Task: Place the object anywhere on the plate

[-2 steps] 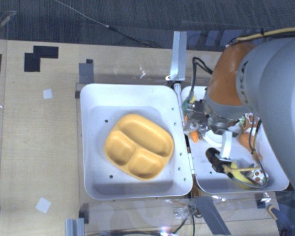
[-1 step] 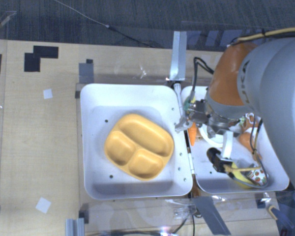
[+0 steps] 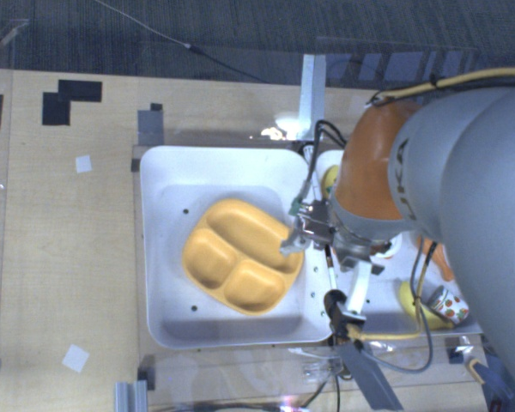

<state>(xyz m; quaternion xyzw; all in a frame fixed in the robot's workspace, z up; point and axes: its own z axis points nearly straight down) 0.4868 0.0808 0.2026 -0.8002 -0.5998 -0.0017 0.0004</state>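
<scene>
Cables (image 3: 386,350), black and yellow, trail along the near bench edge below the wrist; no part in the task.

Right bin (image 3: 395,269), near right: mostly hidden under the arm (image 3: 463,213); a yellow item (image 3: 431,303) with a patterned patch lies at its near side, and a small yellow piece (image 3: 330,178) shows at its far left corner; which of these is the object to be placed cannot be told, and nothing is seen carried by the arm.

Gripper (image 3: 302,234), at the divide between the bins: hangs off the orange band (image 3: 373,166), its tip over the plate's right edge; whether the jaws are released or clenched cannot be told, and no item is visible between them.

Left bin (image 3: 159,230), centre: shallow, white; holds the plate (image 3: 236,256), yellow, three compartments, lying tilted in plan with two smaller wells toward the near side and one larger well toward the far side; all three wells look bare.

Step in hand, as judged: placement not yet done. To do it well, bring the load over the middle of a well rather than the right rim, where it could roll off into the bin; lower close to the surface before letting go; lift straight up afterward so the plate is not dragged.

Bench (image 3: 60,230), far and left: pale wood, black markers (image 3: 69,101) at the far left corner, small paper squares (image 3: 83,164) scattered.
</scene>
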